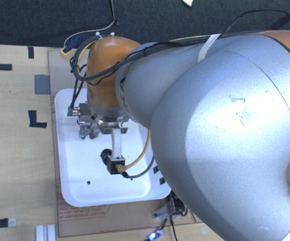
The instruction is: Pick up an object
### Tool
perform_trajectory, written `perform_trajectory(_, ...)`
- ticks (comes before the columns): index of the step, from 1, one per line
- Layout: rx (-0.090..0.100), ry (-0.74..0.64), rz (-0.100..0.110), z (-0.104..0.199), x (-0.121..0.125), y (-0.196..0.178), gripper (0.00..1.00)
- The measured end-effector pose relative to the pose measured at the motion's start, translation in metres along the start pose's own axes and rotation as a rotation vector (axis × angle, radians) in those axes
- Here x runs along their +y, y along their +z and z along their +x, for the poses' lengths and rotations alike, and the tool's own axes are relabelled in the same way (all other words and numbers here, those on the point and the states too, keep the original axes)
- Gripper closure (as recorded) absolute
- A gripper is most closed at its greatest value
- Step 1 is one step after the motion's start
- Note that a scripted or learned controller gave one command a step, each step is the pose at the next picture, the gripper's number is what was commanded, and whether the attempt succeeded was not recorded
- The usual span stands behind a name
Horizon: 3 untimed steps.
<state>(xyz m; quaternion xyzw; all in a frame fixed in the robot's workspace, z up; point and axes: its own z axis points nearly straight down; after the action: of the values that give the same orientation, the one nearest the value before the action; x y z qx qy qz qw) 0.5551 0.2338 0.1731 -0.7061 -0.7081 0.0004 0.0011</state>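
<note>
My gripper (90, 132) hangs low over the upper left part of the white bin (69, 185), under the orange wrist band (107, 69). Nothing I can make out as a held object shows beneath it. A small green-edged thing (69, 112) peeks out beside the wrist at the bin's left wall. Further down, a tiny dark speck (88, 183) lies on the bin floor. A black-tipped attachment (114, 163) on a white stem, with a yellow cable, reaches down from the wrist toward the bin's middle.
The big grey arm (220, 129) covers the whole right side, hiding the second bin. Two small black pieces (159, 174) show at the bin's right edge under the arm. Tan bench with black tape marks (34, 119) lies to the left. Cables (80, 49) loop near the wrist.
</note>
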Motion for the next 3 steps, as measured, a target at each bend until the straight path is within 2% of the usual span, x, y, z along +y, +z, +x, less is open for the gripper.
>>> perform_trajectory(3, -0.003, 0.003, 0.002, -0.002, -0.020, 0.002, 1.00)
